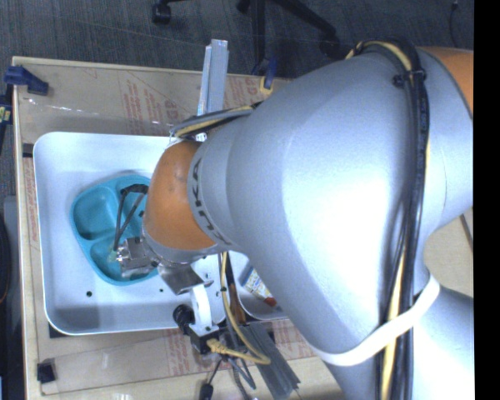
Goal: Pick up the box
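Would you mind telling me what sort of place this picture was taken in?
Probably a robotics lab or test workshop: a grey KUKA arm reaches over a white bin on a cardboard-covered bench, and an office chair base stands on carpet behind.

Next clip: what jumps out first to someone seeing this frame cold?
The grey arm fills the right and centre, its orange band hanging over the left white bin. Under it lies a teal, tray-like thing, with the tool down at its lower edge. Part of a printed pack peeks out below the arm.
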Controlling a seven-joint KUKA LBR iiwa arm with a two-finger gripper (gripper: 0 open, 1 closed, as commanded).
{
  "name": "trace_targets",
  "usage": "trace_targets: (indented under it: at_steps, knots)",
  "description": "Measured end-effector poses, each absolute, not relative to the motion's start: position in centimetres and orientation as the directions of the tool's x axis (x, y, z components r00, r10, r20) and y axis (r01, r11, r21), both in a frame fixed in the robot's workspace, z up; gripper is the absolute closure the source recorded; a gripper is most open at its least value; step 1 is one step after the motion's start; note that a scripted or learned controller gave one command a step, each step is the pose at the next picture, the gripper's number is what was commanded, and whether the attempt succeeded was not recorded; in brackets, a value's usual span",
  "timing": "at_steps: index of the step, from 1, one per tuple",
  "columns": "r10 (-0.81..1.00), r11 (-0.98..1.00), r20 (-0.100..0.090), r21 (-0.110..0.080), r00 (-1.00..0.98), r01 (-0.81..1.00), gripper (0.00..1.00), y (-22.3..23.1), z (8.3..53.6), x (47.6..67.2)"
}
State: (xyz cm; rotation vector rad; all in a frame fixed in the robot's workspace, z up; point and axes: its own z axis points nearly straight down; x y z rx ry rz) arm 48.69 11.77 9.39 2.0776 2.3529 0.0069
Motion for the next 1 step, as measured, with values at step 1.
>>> trace_targets:
  at_steps: [1]
  knots:
    - [1.0,-0.012,0.0,-0.001,0.012,1.0,1.0,11.88,19.23,47.64]
